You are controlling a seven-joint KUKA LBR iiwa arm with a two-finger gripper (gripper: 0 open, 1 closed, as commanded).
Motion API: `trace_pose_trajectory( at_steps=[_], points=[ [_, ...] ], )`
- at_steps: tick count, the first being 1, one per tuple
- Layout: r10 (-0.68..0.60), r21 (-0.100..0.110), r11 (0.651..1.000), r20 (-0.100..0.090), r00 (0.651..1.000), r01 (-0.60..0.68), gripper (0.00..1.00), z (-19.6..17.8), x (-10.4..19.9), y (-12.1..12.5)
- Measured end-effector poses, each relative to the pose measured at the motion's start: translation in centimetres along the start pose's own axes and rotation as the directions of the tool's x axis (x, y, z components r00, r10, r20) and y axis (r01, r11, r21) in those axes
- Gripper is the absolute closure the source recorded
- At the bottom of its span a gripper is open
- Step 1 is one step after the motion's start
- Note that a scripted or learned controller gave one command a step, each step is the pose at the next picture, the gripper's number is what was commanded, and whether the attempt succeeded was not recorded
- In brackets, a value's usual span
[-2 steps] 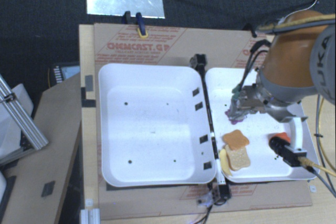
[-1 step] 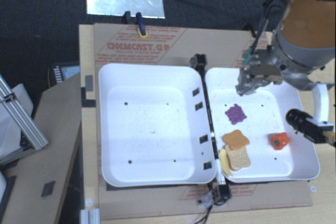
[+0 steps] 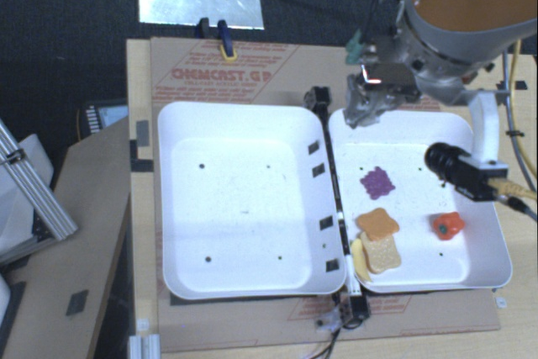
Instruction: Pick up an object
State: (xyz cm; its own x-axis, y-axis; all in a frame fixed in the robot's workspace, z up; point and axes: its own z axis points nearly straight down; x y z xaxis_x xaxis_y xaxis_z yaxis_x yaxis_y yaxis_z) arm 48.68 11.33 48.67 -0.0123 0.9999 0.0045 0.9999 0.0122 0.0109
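Gripper (image 3: 363, 115) located above far-left corner of right shallow white plastic bin (image 3: 483, 269). Gripper state cannot be told from camera view. No object seen in gripper.

Nearest candidate judged to be purple knobbly grape-cluster toy (image 3: 377, 182): placed at 5 o'clock from gripper, near, apart.

Orange flat slice (image 3: 377, 223) and tan bread-slice toy (image 3: 382, 252) located further along 6 o'clock line, touching each other. Red-orange pepper toy (image 3: 448, 224) set well apart at 4 o'clock.
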Motion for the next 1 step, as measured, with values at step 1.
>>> trace_pose_trajectory(
  at_steps=[1],
  points=[
    [0.002,0.005,1.000,0.001,1.000,-0.002,1.00,-3.57,5.59,0.05]
  ],
)
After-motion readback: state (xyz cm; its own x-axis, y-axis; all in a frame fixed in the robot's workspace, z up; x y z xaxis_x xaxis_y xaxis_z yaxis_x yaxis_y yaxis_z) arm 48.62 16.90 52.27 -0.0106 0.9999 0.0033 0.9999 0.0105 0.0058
